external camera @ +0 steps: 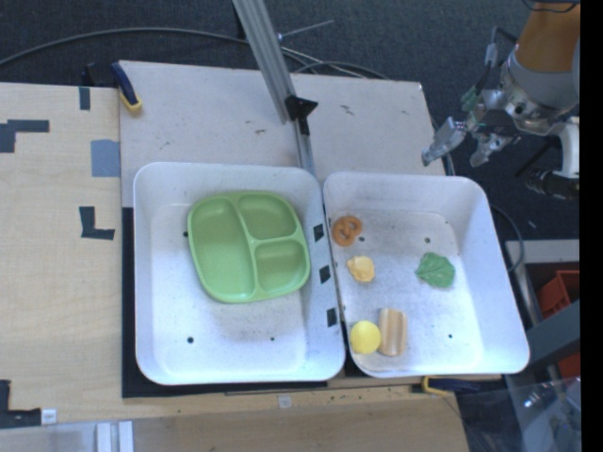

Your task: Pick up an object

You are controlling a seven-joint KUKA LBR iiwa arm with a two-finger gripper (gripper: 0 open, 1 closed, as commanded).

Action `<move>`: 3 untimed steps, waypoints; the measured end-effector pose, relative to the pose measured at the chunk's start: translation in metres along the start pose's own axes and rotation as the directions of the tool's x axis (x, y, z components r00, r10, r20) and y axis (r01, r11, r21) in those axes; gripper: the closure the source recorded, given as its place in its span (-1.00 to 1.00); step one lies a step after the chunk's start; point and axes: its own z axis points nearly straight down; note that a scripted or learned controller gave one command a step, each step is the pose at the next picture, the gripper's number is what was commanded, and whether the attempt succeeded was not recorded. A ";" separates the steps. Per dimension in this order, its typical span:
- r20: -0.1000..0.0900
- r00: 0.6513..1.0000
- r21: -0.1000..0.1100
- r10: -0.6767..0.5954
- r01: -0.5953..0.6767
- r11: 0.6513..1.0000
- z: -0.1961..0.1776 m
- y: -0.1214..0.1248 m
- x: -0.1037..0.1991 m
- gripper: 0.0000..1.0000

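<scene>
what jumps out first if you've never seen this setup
The bright green divided plate in the left bin draws the eye first. Next come the small food pieces scattered in the right bin: a green leafy piece, a yellow ball touching a tan roll, and two orange bits. The gripper hangs open beyond that bin's far right corner.

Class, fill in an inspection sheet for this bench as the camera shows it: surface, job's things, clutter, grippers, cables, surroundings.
Surface: two white bins, left bin and right bin, side by side on a pale board.
Job's things: right bin holds brown round piece, small yellow piece, green leafy piece, yellow ball touching tan block.
Clutter: green divided plate in left bin.
Grippers: gripper above the right bin's far corner, fingers open, holding nothing.
Cables: dark cables behind the board.
Surroundings: slanted metal pole; yellow-tipped clamp.
</scene>
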 end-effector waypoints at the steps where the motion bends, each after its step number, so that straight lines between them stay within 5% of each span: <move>1: 0.000 1.000 0.000 0.000 0.000 1.000 0.000 0.000 0.000 -1.00; 3: -0.001 1.000 0.006 0.001 -0.001 1.000 0.096 -0.010 -0.002 -1.00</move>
